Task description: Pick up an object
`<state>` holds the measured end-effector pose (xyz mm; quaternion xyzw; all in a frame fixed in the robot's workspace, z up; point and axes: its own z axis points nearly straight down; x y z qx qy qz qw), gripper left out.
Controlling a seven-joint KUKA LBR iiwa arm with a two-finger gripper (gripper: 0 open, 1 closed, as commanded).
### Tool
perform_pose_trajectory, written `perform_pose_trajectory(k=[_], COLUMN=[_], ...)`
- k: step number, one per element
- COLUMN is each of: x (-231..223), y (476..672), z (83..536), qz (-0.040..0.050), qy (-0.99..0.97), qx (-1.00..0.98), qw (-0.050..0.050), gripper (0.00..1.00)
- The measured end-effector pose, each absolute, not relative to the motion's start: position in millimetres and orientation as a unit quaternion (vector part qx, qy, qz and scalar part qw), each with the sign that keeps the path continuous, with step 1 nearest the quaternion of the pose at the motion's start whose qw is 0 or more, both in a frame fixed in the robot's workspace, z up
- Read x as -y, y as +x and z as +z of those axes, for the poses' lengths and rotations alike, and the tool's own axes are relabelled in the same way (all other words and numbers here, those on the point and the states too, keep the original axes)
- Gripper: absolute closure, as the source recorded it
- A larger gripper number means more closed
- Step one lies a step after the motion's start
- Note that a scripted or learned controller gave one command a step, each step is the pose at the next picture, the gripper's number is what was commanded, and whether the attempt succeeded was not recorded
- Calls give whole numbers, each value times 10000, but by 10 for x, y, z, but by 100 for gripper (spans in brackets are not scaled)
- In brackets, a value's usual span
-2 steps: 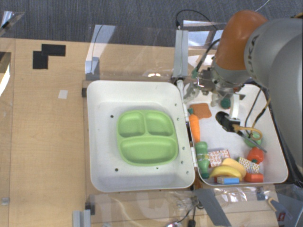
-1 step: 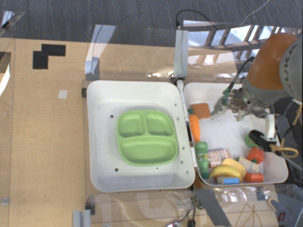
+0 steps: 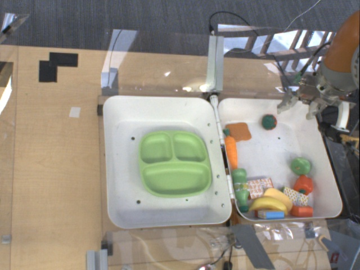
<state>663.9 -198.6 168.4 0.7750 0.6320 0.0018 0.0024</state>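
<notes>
- Yellow plastic toy banana [image 3: 272, 199], right white bin's [image 3: 281, 145] front: seemed light, stiff, slick; best taken across its middle.
- Small dark-green ball [image 3: 269, 122], near back wall: would likely roll.
- Two-finger gripper [image 3: 297, 104]: fingers spread wide, holding nothing.

A pale wooden bench [image 3: 50, 167] runs across the lower part of the view, with a black stepped marker [image 3: 58, 65] near its left end and a small grey square [image 3: 75, 112] below that. Beyond it lies dark grey carpet [image 3: 157, 7] (finely ribbed). Clear panels [image 3: 163, 61] stand along the bench's far edge, catching bright reflections.
</notes>
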Motion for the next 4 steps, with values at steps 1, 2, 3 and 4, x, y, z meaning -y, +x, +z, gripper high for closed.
perform_pose_trajectory(k=[1,2,3,4], x=[1189,1173,713,606], y=[6711,6737,6706,6700], z=[873,1008,1971,3019], qz=[27,52,31,30], qy=[7771,7751,7189,7362], qx=[-6294,-6318,-6951,-6767], qw=[23,51,30,29], gripper=[0,100,100,100])
